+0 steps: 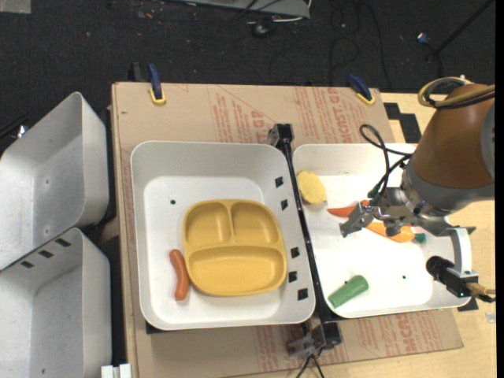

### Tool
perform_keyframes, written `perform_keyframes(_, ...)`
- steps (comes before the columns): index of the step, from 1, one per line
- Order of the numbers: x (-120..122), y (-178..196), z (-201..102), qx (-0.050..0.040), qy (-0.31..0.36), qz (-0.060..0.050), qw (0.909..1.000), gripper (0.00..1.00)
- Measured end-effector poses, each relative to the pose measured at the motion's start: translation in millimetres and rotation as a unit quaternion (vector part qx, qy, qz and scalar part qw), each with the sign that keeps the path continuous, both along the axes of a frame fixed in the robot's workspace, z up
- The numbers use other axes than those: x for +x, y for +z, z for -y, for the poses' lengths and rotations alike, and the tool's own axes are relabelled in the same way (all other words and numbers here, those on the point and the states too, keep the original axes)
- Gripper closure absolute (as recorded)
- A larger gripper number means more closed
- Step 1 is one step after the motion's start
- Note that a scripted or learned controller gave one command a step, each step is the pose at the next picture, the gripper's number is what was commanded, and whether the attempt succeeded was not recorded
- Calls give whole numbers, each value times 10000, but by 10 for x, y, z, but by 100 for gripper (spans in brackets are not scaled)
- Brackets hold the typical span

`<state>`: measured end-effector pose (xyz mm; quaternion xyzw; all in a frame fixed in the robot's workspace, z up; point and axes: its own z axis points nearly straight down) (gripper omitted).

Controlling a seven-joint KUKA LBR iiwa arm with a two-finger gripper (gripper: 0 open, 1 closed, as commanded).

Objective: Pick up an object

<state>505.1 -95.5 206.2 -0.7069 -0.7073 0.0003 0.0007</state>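
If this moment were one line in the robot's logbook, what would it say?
stage: reaching | end effector: low in right bin, by orange pieces | nothing seen held | also there: yellow item, green item

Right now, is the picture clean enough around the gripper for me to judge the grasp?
Camera view: even light, soft shadows, no strong glare on the right bin; the gripper is small and slightly soft, crowded against the orange piece, so its edges blur together.

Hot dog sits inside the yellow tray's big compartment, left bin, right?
Not quite. The camera view shows the hot dog lying on the floor of the left bin, beside the yellow tray at its left edge, not in any compartment.
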Motion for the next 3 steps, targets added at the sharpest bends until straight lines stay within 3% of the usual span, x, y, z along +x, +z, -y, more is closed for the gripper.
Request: perform_keyframes(3,0,-1159,-40,4,-13,-18,10000,0)
